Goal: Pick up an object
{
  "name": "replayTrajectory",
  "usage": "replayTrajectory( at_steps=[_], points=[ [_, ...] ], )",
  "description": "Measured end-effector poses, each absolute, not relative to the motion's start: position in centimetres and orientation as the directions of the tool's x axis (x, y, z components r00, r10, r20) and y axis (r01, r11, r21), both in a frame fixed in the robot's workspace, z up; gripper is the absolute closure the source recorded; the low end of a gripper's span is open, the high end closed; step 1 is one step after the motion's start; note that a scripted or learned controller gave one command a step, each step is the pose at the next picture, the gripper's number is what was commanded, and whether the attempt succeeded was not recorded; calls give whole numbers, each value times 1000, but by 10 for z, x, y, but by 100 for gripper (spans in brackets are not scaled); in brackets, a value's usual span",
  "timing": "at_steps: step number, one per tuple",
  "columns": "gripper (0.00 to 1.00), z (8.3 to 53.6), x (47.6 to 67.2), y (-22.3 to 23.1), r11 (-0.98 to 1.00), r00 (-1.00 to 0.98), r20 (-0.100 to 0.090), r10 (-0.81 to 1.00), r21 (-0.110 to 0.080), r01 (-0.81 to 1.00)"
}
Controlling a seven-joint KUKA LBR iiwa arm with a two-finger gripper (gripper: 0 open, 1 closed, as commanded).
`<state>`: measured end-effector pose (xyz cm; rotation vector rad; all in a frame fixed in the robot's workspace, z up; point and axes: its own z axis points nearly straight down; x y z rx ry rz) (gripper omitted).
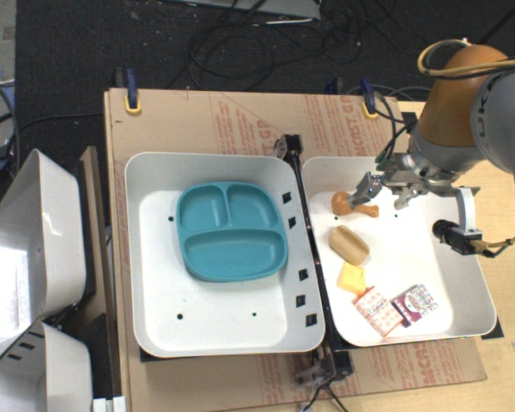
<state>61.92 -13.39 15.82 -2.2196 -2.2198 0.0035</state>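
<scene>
A cardboard-topped bench [240, 114] stands on dark floor [60, 41] strewn with cables [232, 37].

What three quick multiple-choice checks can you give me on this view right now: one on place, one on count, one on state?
1. Where does the teal divided plate lie?
A. Left bin
B. Right bin
C. On the cardboard

2. How many loose items lie in the right bin?
A. Two
B. Five
C. Eight

3. Where is the claw now?
A. Over the plate
B. Low in the right bin beside the orange piece
C. Outside both bins

Answers: 1 A, the plate sits in the left bin. 2 B, orange piece, bread roll, yellow block and two packets. 3 B, it sits right by the orange piece.
</scene>
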Motion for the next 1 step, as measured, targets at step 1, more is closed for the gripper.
replayTrajectory(
  at_steps=[1],
  points=[
    [0,113,625,-133,1,-1,0,1000,-2,1000]
  ],
)
